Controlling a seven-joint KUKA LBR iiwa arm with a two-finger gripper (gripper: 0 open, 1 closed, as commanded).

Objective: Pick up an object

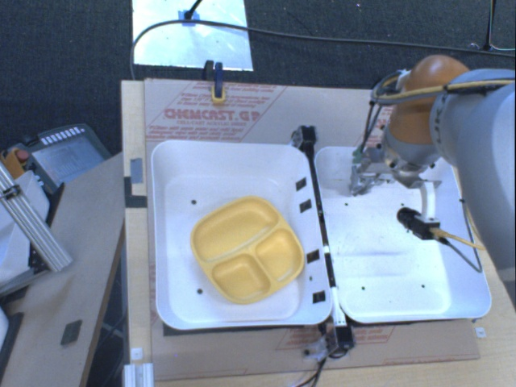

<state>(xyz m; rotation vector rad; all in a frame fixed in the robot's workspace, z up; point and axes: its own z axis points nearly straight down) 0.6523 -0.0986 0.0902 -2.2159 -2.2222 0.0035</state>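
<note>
A yellow three-compartment plate (246,248) lies flat in the left white bin (173,176), near its middle and toward the front. My gripper (360,185) hangs over the back left part of the right white bin (451,297), its tips close to the bin floor. It stands well to the right of the plate, beyond the divider between the bins. Nothing shows between its fingers.
A black clip strip (314,216) runs between the two bins. A small black part on a yellow cable (415,222) hangs off the arm over the right bin. The grey arm (476,127) fills the right side. A cardboard sheet (210,111) lies under the bins.
</note>
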